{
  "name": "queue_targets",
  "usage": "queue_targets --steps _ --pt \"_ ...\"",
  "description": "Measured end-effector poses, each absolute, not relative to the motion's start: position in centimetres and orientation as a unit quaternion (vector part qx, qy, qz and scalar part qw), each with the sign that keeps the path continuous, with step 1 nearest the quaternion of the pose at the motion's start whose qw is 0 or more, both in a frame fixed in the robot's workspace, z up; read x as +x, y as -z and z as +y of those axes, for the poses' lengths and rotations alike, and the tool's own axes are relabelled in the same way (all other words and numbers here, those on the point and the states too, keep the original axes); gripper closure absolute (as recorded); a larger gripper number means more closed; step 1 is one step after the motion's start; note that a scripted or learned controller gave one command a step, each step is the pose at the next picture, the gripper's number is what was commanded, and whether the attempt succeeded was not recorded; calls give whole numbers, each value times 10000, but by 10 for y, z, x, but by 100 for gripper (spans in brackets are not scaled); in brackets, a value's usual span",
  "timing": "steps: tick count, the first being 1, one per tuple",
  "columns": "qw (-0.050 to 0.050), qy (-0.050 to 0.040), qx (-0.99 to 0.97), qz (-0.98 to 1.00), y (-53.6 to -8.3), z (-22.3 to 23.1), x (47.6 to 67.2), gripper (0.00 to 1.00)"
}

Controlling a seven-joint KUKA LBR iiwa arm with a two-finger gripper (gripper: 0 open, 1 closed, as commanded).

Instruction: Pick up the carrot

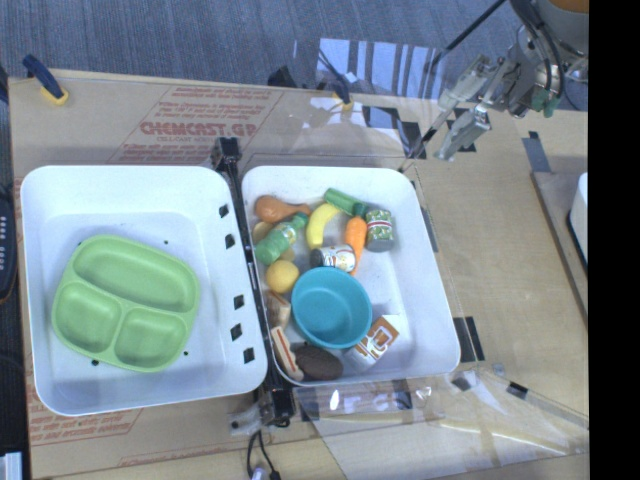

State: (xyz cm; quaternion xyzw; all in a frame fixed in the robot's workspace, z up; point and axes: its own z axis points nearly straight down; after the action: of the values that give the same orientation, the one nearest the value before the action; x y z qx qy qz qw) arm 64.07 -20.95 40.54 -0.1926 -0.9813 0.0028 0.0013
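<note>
Hovering above the desk (480, 228), our pincer (462, 128) tilts down-left, its opening impossible for us to tell; the carrot (356, 238) lies well below-left, inside the right bin (425, 268).

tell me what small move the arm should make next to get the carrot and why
Probably bring the gripper down and leftward until it hovers over the carrot. The gripper sits above the bench beyond the right bin, holding nothing, while the carrot lies in that bin between the banana and a small can.
</note>
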Motion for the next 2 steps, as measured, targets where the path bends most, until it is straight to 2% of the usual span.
queue_targets --steps 1,2 --pt "-3 -10 -544 -9985 -367 -208 645 0" --pt "27 2 -71 -10000 -276 -207 652 0"
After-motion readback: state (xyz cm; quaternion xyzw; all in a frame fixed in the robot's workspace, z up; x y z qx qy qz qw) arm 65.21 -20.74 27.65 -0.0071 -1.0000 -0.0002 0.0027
